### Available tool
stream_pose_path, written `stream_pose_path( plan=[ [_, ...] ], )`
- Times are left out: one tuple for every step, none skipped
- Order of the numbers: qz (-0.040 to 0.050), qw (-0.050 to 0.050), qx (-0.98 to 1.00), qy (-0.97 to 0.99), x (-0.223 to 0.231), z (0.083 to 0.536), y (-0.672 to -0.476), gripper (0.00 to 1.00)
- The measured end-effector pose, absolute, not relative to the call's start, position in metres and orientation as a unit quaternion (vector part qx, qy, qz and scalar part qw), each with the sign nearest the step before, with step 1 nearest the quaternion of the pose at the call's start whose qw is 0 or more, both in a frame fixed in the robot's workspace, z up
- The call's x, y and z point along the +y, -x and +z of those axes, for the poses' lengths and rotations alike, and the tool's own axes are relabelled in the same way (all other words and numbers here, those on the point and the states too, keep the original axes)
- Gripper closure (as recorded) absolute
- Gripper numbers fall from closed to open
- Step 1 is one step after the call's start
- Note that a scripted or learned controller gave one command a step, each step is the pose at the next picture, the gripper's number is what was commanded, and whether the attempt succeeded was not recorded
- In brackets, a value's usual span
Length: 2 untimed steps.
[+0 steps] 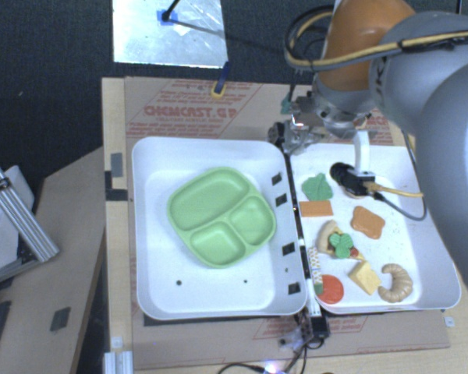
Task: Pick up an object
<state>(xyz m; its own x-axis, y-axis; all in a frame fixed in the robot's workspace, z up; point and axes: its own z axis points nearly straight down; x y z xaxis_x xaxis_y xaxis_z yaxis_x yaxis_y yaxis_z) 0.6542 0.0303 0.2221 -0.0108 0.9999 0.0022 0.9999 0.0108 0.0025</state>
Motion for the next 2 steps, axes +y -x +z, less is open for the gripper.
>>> stream_pose_path(
  plan=[
    [0.0001,0.000,0.709,-0.705,0.038,0.219,-0.645,1.00],
    [0.0013,0.001,0.708,-0.706,0.031,0.218,-0.659,1.00]
  ],
)
